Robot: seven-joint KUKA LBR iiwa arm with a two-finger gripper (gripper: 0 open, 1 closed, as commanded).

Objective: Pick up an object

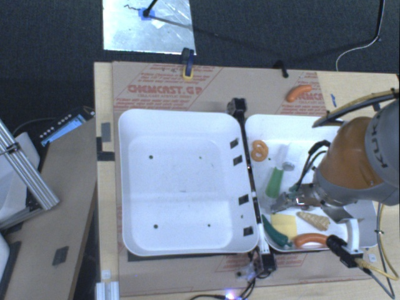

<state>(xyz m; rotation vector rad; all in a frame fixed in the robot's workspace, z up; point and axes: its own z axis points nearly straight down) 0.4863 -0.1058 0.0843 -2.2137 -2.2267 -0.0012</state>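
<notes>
White left bin (181, 180) sits at nine o'clock. In the right bin (275, 125): orange ring (259, 149), green bottle (275, 181), yellow block (283, 224), orange sausage (310, 239) at five o'clock. Whether the pincer (289, 199) is spread, I cannot tell.

Seen from one fixed camera high above my counter (156, 80), angled down at a slant: both white bins, left bin (181, 180) and right bin (281, 127), sit mid-frame while my arm (356, 158) enters from the right.
</notes>
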